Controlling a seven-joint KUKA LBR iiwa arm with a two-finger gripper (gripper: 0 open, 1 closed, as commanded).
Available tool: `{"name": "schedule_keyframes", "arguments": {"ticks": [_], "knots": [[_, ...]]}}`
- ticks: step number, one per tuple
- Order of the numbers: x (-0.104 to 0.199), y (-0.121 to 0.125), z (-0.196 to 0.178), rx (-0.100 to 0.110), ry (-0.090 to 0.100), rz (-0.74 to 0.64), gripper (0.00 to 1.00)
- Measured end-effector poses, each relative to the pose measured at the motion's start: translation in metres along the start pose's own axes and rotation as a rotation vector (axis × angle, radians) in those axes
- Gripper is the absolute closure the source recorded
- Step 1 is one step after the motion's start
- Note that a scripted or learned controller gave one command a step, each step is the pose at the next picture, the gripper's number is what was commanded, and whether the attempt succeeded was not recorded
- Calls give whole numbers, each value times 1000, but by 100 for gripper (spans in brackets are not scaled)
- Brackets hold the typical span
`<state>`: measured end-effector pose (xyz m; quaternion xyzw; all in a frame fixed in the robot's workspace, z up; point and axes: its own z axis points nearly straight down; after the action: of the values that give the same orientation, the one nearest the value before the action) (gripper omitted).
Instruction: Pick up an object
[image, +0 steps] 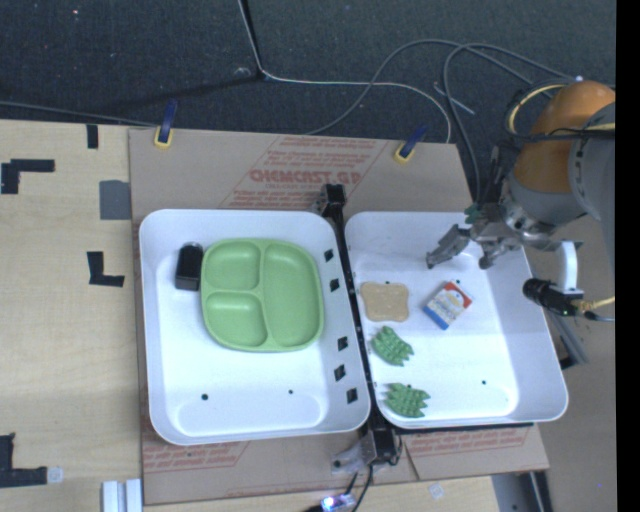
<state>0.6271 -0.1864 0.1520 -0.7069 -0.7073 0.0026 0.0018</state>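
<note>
My gripper (462, 248) is over the right bin (500, 390), up near its 1 o'clock corner. Fingers spread wide, nothing between them. One fingertip points toward 8 o'clock, the other sits closer to the bin's right wall.

Room: the right bin's top strip and the whole right side, 3 to 5 o'clock, is bare white floor. Objects cluster along the left half, close to the black divider (345, 300) between the two bins. Cables (420, 70) run across the dark area behind the bench, at 12 o'clock.

Right bin contents:
- small red, white and blue box (447, 304), near bin centre, tilted, just below my fingers at about 6 o'clock from them, not touching
- tan toast slice (385, 301), at 9 o'clock from the box, flat, apart from it
- green leafy piece (392, 347), at 6 o'clock from the toast, near the divider
- second green leafy piece (406, 399), near the bottom-left corner, close to the front rim

Left bin (250, 415):
- green three-compartment plate (263, 294), roughly centred
- small black block (188, 266), touching or just beside the plate's 9 o'clock edge; can't tell which
</note>
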Motion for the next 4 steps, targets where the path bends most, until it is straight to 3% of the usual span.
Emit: {"name": "schedule_keyframes", "arguments": {"ticks": [1,2,4], "knots": [[-9,2,52,0,0,-1,0],[-8,4,38,-5,-1,-2,100],[-12,4,-68,-10,0,0,100]]}}
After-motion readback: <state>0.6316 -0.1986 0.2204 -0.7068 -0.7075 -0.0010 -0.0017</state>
